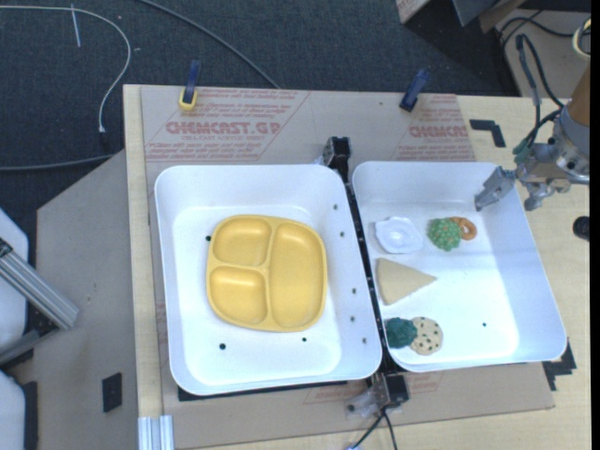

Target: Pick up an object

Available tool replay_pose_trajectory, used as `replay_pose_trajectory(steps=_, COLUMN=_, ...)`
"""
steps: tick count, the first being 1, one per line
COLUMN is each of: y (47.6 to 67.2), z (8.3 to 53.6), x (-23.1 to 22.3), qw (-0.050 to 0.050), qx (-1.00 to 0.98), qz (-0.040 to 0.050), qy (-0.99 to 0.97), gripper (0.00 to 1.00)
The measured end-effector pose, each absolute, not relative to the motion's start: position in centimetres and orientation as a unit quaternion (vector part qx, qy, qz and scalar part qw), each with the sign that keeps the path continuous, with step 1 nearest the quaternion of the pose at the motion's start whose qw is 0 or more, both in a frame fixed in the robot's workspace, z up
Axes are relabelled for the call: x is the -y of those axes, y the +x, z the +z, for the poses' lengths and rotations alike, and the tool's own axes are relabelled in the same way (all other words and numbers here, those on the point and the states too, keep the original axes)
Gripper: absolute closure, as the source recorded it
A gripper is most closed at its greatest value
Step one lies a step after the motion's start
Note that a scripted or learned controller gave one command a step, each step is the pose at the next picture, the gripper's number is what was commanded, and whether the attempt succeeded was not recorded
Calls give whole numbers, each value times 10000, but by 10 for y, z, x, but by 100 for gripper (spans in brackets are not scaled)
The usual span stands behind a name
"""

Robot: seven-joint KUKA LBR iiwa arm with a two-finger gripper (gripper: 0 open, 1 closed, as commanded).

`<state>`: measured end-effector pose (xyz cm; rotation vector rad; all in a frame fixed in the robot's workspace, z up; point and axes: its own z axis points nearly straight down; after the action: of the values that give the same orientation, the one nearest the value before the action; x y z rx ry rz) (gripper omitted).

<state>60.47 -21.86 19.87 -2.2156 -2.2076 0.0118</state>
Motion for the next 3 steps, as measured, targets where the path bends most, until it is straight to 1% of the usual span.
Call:
replay_pose_trajectory(steps=1, y=608, z=208, x=218, qw=4, qx=7073, qz=-1, qy=-7070, gripper=0)
replay_pose_trajectory(steps=2, y=608, z=145, x=219, qw=27, qx=7072, qz=11, qy=-7070, gripper=0)
replay_pose_trajectory(steps=3, y=605, z=92, x=216, qw=6, qx=7073, qz=-46, qy=-7069, gripper=0)
